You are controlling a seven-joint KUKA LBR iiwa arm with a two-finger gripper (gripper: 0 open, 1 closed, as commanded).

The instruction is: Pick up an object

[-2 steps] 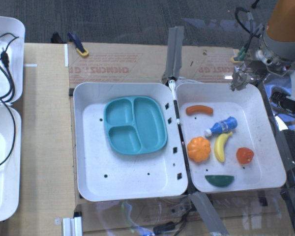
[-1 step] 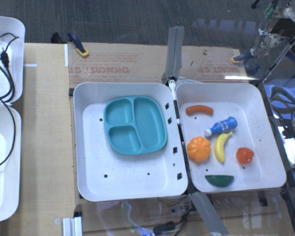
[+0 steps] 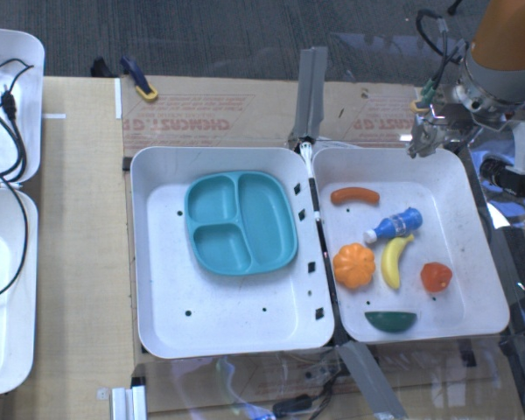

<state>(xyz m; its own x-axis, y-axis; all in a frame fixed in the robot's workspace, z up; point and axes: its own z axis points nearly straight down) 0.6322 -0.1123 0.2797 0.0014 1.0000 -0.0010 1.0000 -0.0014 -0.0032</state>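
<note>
The right bin (image 3: pixel 459 178) holds an orange sausage (image 3: pixel 355 196), a blue bottle (image 3: pixel 394 226), a yellow banana (image 3: pixel 392 262), an orange pumpkin (image 3: pixel 353 265), a red-orange pepper (image 3: pixel 436 276) and a dark green wedge (image 3: pixel 390 320). My gripper (image 3: pixel 424 136) hangs above the bin's far right corner, well apart from all of them. Nothing is seen between its fingers.
The left bin (image 3: pixel 157 261) carries a teal divided plate (image 3: pixel 241 221). A grey divider post (image 3: pixel 311 94) stands at the back between the bins. A blue and yellow clamp (image 3: pixel 138 80) lies on the bench at the back left. White trays with black cables (image 3: pixel 4 121) sit far left.
</note>
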